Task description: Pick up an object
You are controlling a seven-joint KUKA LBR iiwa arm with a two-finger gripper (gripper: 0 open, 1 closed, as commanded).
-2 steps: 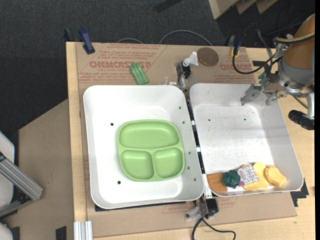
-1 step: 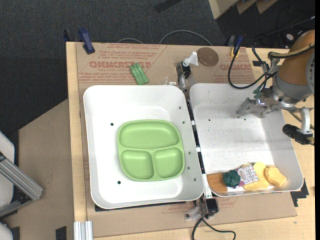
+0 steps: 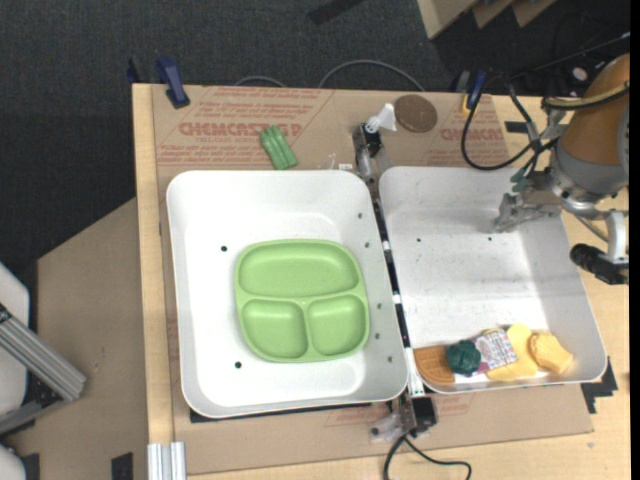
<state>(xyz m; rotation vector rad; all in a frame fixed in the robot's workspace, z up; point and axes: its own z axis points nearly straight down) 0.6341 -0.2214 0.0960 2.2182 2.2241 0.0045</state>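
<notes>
The gripper (image 3: 512,208) hangs over the right bin's (image 3: 450,268) far right corner; its finger state cannot be told. Toys (image 3: 495,356) crowd the bin's near edge.

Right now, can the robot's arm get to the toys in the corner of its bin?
Probably yes. The gripper hangs over the right bin, and only bare floor lies between it and the toys.

the two bins (image 3: 200,218) look like smooth white plastic with a faint sheen. the green divided plate (image 3: 300,298) is matt, smooth plastic. under them lies brown cardboard (image 3: 230,118), dull and printed in red. the surface (image 3: 90,268) shows pale wood; the floor (image 3: 150,18) is dark, rough carpet.
</notes>
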